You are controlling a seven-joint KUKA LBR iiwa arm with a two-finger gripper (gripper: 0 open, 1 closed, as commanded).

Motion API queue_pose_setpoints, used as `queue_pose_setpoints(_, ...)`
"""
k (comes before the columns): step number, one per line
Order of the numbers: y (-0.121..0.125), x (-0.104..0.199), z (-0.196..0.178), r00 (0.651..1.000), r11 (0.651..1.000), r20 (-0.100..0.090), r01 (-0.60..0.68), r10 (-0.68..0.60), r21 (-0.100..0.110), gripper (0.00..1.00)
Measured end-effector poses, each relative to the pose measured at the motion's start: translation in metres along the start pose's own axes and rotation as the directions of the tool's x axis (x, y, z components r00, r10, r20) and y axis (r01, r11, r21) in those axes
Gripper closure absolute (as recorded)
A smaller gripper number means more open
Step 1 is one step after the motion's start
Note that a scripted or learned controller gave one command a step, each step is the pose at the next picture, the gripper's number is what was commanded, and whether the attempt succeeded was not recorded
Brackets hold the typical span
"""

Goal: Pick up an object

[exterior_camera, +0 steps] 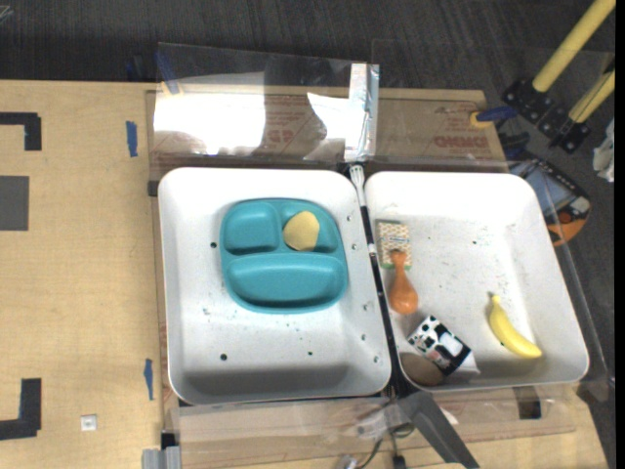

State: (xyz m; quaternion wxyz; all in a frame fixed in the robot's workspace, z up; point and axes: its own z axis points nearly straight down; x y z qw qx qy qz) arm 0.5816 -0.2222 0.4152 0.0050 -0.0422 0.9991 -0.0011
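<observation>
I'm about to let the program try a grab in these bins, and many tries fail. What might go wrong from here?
1. The orange toy, the black-and-white toy and a brown thing crowd the right bin along its left wall, so fingers may hit the wall or nudge a neighbour.
2. The banana is curved and lies near the right edge; it could roll out of a pinch.
3. The yellow ball sits in a compartment of the teal tray, whose ridges may block the fingers.

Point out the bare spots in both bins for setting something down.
Left white bin: free strip below the teal divided plate. Right white bin: open middle and top. Crowded along its left wall and front, near the yellow banana.
</observation>
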Motion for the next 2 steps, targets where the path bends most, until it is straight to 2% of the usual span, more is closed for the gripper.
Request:
queue_pose_setpoints(1, -0.004, -0.040, -0.021, 0.965, 0.965, 0.001, 0.263, -0.263, -0.001, 1.00)
queue_pose_setpoints(2, 0.000, 0.014, 0.000, 0.964, 0.964, -0.002, 0.268, -0.268, -0.002, 1.00)
